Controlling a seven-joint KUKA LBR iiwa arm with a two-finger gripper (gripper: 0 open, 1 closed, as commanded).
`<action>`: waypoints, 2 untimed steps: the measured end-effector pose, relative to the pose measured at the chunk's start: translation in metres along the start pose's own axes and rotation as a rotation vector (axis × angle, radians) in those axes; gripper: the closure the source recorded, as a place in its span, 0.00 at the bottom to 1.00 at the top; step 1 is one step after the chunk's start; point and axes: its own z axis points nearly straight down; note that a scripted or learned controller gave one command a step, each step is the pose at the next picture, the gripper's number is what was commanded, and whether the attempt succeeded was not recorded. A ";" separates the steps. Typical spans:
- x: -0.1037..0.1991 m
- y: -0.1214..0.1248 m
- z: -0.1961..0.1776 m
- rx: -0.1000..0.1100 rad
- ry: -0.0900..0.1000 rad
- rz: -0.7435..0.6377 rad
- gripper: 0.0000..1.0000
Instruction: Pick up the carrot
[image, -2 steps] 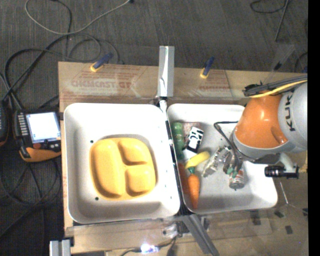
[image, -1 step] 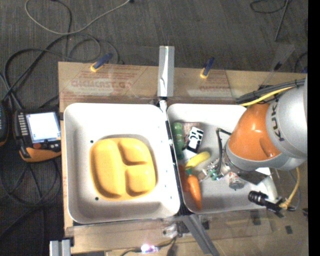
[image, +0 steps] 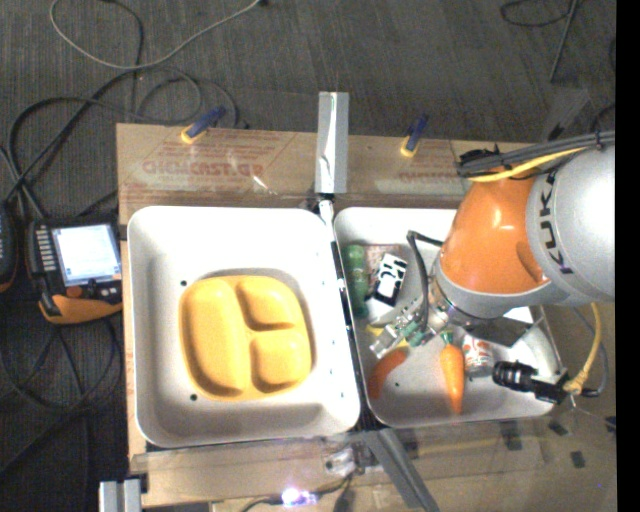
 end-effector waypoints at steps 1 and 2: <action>0.006 0.036 -0.035 0.001 -0.002 0.103 1.00; 0.059 0.048 0.000 0.003 0.000 0.174 1.00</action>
